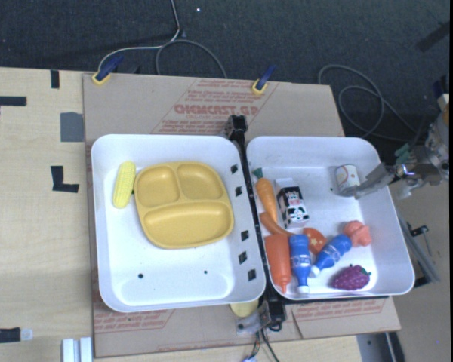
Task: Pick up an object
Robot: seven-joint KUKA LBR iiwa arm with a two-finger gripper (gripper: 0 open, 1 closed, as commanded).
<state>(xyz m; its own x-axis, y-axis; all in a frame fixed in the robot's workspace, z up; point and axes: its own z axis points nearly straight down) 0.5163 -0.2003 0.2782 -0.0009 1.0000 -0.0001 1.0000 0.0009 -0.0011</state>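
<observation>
Above the right bin's (386,202) far-right rim, the gripper (360,189) hangs beside a small white cup (346,176); finger spacing cannot be determined. Approach step, apparently. Next: descend squarely over the cup, then close.

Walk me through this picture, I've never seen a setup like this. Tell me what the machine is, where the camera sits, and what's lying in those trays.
The camera hangs above a bench and looks down at a slant on two shallow white bins side by side. The left bin holds a yellow divided plate and a toy corn cob beside it. The right bin holds toy food: carrots, two blue bottles, purple grapes, a small black-and-white cow-patterned carton and a small white cup. The machine is a robot arm reaching in from the right; its gripper sits near the cup. Nothing can be seen held in it.
</observation>
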